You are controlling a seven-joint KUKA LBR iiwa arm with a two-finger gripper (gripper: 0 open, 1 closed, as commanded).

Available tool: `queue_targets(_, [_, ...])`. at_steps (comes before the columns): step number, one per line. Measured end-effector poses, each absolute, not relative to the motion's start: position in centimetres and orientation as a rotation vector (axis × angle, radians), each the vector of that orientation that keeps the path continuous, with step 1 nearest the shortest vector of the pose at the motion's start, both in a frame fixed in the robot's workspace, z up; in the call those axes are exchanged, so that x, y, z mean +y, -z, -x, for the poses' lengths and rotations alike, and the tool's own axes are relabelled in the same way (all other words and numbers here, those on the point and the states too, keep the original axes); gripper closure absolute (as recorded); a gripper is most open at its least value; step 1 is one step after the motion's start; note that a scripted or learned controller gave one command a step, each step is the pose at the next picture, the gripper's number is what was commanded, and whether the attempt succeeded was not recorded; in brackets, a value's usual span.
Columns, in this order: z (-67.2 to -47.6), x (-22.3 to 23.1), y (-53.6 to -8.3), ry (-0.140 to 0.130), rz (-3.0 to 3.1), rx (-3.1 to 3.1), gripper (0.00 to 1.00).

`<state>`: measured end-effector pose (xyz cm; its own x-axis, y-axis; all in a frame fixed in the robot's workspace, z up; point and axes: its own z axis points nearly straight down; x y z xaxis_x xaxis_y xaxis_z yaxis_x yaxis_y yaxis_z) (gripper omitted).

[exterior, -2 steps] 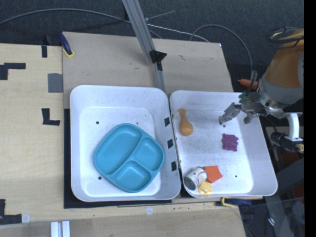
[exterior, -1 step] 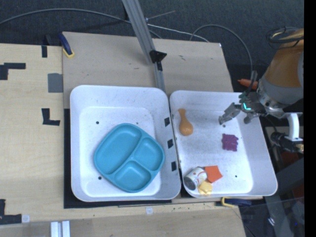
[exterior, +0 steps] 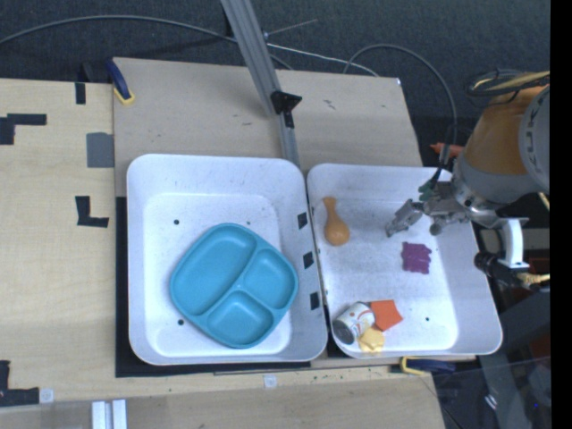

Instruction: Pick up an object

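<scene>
My gripper [exterior: 417,222] hangs over the upper right part of the right bin [exterior: 447,329], open, with nothing between its fingers. A flat purple piece [exterior: 416,257] lies on the bin floor just below the gripper, apart from it. A tan pear-shaped toy [exterior: 335,226] lies to the gripper's left near the bin's left wall. At the bin's front left corner sit an orange block [exterior: 386,312], a small yellow piece [exterior: 372,339] and a white round item [exterior: 350,323], close together.
The left bin [exterior: 147,239] holds a blue divided plate [exterior: 234,282]. A grey metal pole [exterior: 255,47] slants up from between the bins at the back. The arm's grey and orange body [exterior: 505,150] fills the right side. Cables cross the dark floor beyond the bench.
</scene>
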<state>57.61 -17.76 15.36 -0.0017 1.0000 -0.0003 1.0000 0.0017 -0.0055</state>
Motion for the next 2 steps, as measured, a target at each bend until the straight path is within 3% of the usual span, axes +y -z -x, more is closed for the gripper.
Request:
queue_targets(1, [-58.25,-18.04,-9.43,-0.008,2.216,-2.220,0.00])
queue_targets(2, [-58.25,-18.00,-8.88,-0.004,2.219,-2.224,0.00])
